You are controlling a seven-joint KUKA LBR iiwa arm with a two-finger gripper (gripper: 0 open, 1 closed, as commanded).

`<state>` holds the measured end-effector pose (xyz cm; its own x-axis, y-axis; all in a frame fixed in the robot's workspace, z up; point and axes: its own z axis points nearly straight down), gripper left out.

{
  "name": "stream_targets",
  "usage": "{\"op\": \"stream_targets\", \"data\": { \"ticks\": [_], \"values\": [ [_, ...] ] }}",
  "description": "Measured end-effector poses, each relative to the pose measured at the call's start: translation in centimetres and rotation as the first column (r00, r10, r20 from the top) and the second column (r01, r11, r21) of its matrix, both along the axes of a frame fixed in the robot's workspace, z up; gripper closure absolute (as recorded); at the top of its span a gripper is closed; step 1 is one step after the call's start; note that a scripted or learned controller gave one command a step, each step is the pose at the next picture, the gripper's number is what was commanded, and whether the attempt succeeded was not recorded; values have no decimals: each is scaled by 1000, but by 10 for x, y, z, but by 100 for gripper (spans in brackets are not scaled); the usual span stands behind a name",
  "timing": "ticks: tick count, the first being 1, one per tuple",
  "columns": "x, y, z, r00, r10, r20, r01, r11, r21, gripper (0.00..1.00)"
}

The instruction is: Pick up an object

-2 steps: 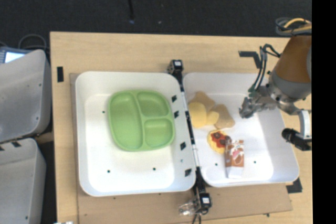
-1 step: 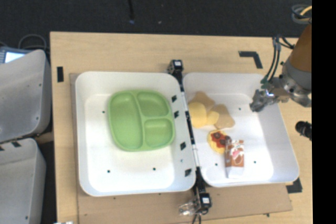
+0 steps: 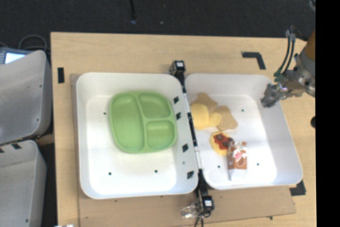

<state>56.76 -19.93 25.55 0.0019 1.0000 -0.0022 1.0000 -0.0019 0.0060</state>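
Bench (image 3: 133, 50) – two bins; end effector (image 3: 271, 95) over right bin rim, grip unreadable.

No text, label, brand or number is legible on anything on the bench.

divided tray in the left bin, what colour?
Light green, plain; the divided tray shows best in the camera view.

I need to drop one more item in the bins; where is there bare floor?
Right bin: bare along its far and right sides, near the hand; crowded on the left, where the yellow food pieces and packet lie. Left bin: a bare margin around the green tray, widest at front.
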Motion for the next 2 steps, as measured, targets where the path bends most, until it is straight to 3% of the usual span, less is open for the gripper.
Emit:
{"op": "stream_targets", "data": {
  "ticks": [1,2],
  "values": [
    [1,-1,43,1000,5,0,-5,1000,0,100],
    [9,51,28,1000,8,-4,-8,1000,2,100]
  ]
}}
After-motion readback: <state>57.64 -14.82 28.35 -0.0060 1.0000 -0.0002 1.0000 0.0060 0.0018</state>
